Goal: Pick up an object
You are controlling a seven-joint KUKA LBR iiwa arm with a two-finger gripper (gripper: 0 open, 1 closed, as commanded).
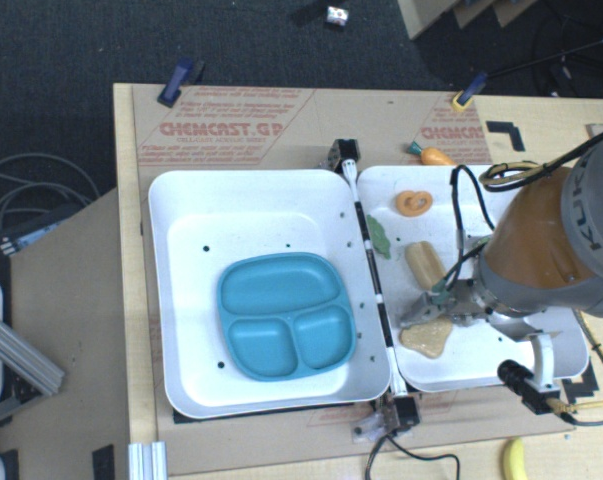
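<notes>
Where the surface (pixel 131 268) shows as bare tan board at the far left, the left bin (pixel 176 218) begins just beside it, and a blue divided tray (pixel 286 313) with three compartments lies flat on its floor, nearer the bin's front right. Black clips (pixel 344 153) sit at the seam between the two bins, at the back and at the front. Past the seam, the right bin (pixel 381 183) holds a small green leaf-shaped piece (pixel 379 236) close against its left wall, an orange ring-shaped item (pixel 414 203) near the back, a tan cylinder (pixel 424 264) in the middle, and a pale tan wedge (pixel 426 339) towards the front. The hand (pixel 436 306) sits low between the cylinder and the wedge, just above the wedge; whether it is open or closed cannot be told. Behind it the arm's orange band (pixel 536 233) and grey body cover the bin's right side. A small orange object (pixel 436 155) lies on the board behind the right bin.
</notes>
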